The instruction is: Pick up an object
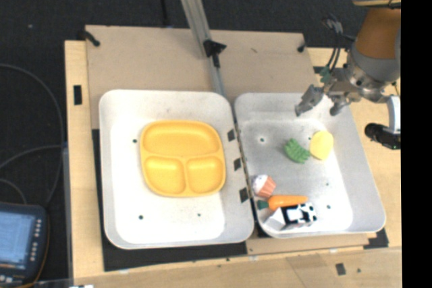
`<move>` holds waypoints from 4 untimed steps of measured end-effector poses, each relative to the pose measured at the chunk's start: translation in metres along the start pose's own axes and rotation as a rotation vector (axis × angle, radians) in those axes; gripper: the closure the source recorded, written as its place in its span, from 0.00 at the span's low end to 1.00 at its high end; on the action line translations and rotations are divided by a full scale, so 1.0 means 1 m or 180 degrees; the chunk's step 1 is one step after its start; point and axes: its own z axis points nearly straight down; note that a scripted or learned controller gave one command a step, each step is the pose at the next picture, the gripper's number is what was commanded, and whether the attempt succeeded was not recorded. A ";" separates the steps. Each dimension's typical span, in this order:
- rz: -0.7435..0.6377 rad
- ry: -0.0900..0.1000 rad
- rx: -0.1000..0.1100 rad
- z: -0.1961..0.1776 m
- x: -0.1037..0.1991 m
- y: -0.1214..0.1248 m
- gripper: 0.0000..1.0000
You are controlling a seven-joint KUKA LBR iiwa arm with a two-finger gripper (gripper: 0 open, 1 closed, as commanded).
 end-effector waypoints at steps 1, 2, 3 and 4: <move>-0.0002 -0.0003 0.0001 0.000 0.000 0.000 0.00; 0.0001 -0.0001 0.0011 0.044 0.005 -0.003 0.00; 0.0012 -0.0001 0.0015 0.105 -0.002 -0.004 0.00; 0.0016 -0.0003 0.0008 0.126 -0.004 -0.004 0.00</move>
